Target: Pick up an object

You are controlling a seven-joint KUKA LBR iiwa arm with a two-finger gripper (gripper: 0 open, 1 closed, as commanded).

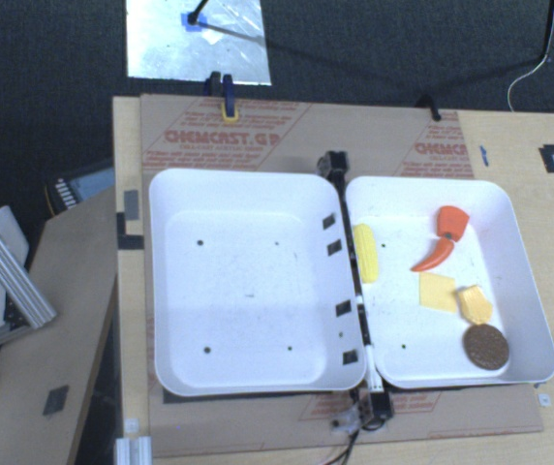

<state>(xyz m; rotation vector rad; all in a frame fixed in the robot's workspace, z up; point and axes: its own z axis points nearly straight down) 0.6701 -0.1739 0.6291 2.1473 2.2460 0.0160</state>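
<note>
dark carpet surrounds the table (54, 289), which carries a brown cardboard sheet (287, 134) with faded red lettering under two shallow white bins set side by side. a shiny metal plate (198, 25) lies on the carpet beyond the table, with a thin rod ending on a blue spot. the left bin (248, 289) shows just a few small dark specks on its floor. the right bin (509, 231) holds all the objects: a yellow corn cob (365, 252) lies lengthwise just beside the divider; an orange carrot-like piece (445, 236) sits near the far wall, bent in the middle; a pale yellow flat slice (438, 293) touches a smaller yellow chunk (475, 304); a brown round cookie (486, 346) rests near the front corner. black clips (337, 248) line the seam between the bins. a metal frame (6, 269) is cut off at the left edge. what the carrot-like piece really is stays hard to make out.
</note>
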